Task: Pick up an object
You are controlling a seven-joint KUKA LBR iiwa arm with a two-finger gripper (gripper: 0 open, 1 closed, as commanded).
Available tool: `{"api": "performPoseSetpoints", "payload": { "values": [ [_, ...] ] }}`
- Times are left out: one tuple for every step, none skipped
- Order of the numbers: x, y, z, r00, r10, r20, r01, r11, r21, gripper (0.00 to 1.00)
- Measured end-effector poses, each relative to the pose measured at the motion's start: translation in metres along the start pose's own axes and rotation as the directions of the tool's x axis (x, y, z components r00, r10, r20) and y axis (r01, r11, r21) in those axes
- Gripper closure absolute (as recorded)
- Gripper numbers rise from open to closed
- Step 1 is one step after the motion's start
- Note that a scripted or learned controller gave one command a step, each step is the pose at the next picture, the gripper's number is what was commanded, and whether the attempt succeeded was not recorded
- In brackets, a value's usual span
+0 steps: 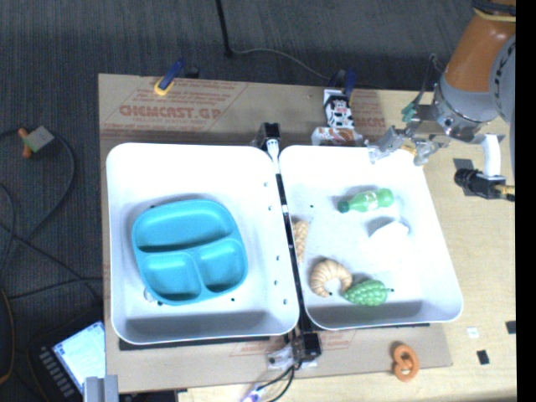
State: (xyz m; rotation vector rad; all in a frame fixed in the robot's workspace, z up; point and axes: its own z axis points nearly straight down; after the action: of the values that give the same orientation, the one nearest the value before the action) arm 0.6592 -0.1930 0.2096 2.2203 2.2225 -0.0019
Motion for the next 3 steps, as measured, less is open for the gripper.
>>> {"api": "performPoseSetpoints", "payload": {
  "values": [
    [0.039, -0.005, 0.100, 1.000, 0.000, -0.001, 0.000, 1.000, 0.003, 0.00],
    [0.038, -0.004, 0.089, 1.000, -0.001, 0.002, 0.001, 1.000, 0.000, 1.00],
    [-0.023, 0.010, -0.083, 1.000, 0.000, 0.003, 0.000, 1.000, -0.005, 1.00]
  ]
}}
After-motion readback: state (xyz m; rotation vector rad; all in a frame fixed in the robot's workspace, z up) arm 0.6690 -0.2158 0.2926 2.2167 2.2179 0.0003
